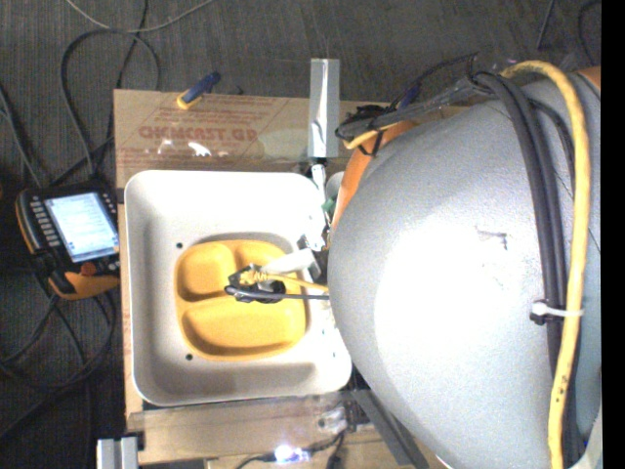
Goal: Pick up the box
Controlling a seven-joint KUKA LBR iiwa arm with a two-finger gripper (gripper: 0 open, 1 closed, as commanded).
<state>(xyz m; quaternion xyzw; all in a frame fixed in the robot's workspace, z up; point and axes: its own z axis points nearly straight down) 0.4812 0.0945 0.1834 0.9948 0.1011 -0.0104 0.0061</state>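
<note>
One grey arm (459, 281) hiding the gripper, grip state unclear, yellow tray (220, 306) in left bin (156, 223)

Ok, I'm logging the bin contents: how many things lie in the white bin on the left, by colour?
Yellow: 1, the moulded box
White: 1, a small piece
Dark: 1, a thin wiry item
Total: 3

We see a white bin (146, 262) holding a yellow tray (210, 325), a grey arm (459, 291) carrying black and yellow cables (576, 213), brown cardboard (195, 135) with faded, perhaps red, lettering, and dark grey carpet (59, 389).
</note>
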